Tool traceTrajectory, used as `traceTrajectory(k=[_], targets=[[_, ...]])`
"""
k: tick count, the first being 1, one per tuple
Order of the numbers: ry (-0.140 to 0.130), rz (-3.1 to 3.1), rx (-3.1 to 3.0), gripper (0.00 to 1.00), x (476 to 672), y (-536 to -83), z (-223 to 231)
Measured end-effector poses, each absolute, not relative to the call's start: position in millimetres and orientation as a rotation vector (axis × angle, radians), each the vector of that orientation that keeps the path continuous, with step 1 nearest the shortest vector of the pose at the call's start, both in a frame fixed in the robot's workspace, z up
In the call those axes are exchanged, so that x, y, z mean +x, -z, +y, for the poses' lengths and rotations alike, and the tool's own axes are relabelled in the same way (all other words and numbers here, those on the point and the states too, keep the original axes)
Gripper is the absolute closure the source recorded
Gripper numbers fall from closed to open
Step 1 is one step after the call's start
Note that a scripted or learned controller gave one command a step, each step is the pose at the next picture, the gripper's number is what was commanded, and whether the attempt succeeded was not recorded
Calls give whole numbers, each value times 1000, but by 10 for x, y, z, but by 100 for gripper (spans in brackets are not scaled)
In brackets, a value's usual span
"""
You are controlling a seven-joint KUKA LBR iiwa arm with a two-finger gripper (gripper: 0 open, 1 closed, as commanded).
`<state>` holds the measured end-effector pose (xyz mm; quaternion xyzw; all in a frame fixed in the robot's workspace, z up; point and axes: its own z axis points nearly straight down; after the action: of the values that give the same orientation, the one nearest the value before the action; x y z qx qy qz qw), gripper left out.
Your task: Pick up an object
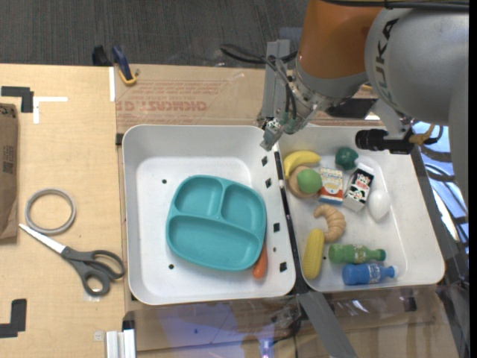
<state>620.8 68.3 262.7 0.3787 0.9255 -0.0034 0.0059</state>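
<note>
Jaws (271, 129) hang over the back end of the divider btwn the 2 bins; can't tell how far open they are, and nothing shows in their grip. Left bin (141, 200) has a teal divided plate (216, 224) w/ an orange carrot (260, 263) at its right edge. Right bin (425, 230) holds banana (299, 160), green apple (309, 179), croissant (332, 219), corn cob (314, 252), green bottle (356, 254), blue bottle (369, 274) and 2 small cartons (332, 186).

Scissors (83, 260) & tape roll (50, 210) on bench, left of bins.
</note>
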Motion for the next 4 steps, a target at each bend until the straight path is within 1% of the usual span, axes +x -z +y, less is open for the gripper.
traceTrajectory(k=[1,2,3,4], targets=[[2,3026,843,100,5674,-1925,-124],[1,2953,1063,100,6196,-2612,-31],[1,2954,1065,100,6467,-2595,495],[2,2964,1039,100,5433,-2895,172]])
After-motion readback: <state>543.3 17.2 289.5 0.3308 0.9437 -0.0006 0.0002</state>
